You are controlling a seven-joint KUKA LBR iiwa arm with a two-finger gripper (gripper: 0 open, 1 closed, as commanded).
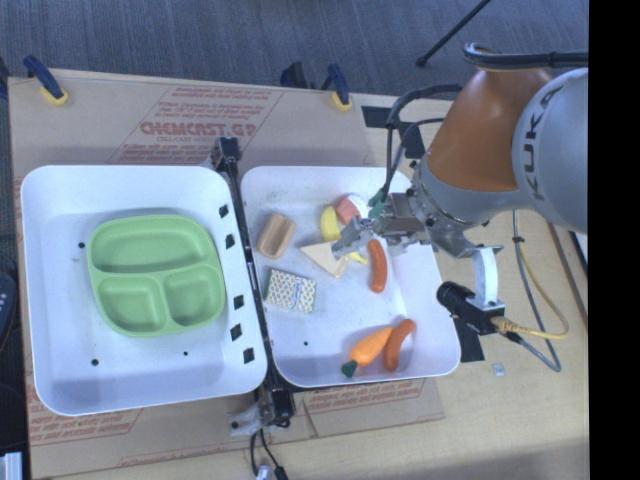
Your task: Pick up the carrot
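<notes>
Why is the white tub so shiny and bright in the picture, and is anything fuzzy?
In the camera view, strong overhead light washes out the right white plastic bin. The small orange carrot with a green tip casts only a faint, soft shadow. The metal two-finger gripper looks a bit fuzzy, while the green divided plate stays fairly sharp.

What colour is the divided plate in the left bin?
Light green. The divided plate shows plainly in the camera view, sitting in the white left bin.

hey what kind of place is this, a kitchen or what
Probably a robotics lab bench, not a kitchen: a KUKA arm reaches over two white bins of toy food, like a carrot, set on clamped cardboard.
</notes>
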